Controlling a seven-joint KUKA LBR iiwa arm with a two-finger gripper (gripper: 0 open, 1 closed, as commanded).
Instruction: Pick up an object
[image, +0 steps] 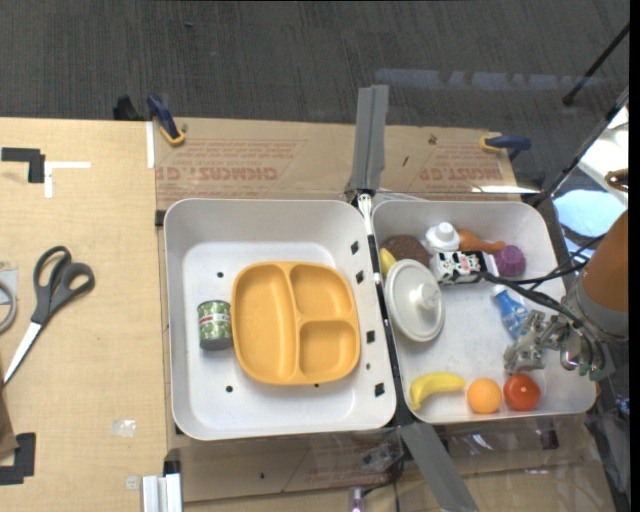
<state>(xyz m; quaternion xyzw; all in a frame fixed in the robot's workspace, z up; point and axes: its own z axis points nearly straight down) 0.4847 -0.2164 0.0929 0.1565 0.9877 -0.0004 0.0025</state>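
- Right now: the gripper (527, 345) hung low over the right bin (455, 345), near its right wall — just above the tomato (522, 392).
- Fingers looked slightly apart, nothing between them.
- Orange (484, 396) and banana (435, 386) lay beside the tomato along the front edge.
- Left bin (190, 330) held the yellow divided plate (296, 322) — small can (214, 324) touching its left side.
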